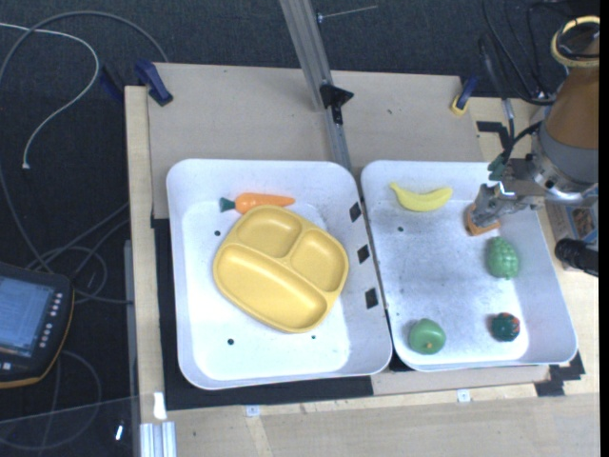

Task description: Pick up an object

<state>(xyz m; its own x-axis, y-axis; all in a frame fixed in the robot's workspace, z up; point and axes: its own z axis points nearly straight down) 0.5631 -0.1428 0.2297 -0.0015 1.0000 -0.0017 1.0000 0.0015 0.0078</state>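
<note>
My gripper [488, 206] hangs low over the upper right part of the right bin [447, 255], reaching in from the right. Directly under and touching it lies a small orange-brown object [481, 224], partly hidden by the gripper. Whether that object is held cannot be made out. A yellow banana [422, 196] lies to the left of the gripper. A bumpy green fruit [502, 258] sits just below the gripper. Near the bin's front edge are a green apple [426, 335] and a small red and green fruit [504, 327].
The left bin [190, 331] holds a yellow divided plate [281, 267] and an orange carrot [262, 201] behind it. A metal pole [314, 55] slants up from between the bins. Cables lie on the floor at the left.
</note>
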